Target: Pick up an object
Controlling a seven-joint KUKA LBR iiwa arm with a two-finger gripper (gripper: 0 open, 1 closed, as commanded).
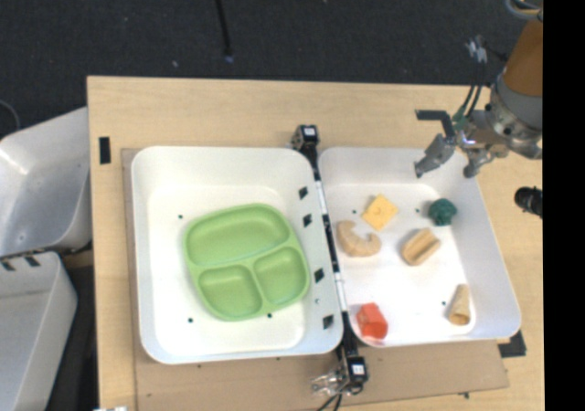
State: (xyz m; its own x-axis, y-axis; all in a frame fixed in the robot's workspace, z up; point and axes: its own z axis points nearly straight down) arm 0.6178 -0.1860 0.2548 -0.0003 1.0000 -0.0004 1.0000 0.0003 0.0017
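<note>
Look at the near edge of the worktop (110, 345) first. You see two white bins side by side. In the right bin (484, 236), closest to you, sits a red block (370, 321) in the near left corner. A small tan cone (459, 305) lies at the near right, with its long side running near to far.

Go a bit farther. A curved tan piece (356, 240) lies by the wall between the bins. To its right is a little bread roll (420, 246), with its long side tilted from near left to far right. Farther still are a yellow wedge (380, 212) and, to its right, a round green ball (442, 210).

In the left bin (155, 181) there is a green tray (247, 259) with three parts.

Now look at the far right. The gripper (454, 152) hangs over the far edge of the right bin. Its two fingers are spread apart and there is nothing between them.

This is the part that matters for your pick. All the things lie nearer to you than the gripper. The green ball is the closest one to it, just a little nearer in the scene. The yellow wedge is next, nearer and to the left. I think the arm must come toward you and go down.
</note>
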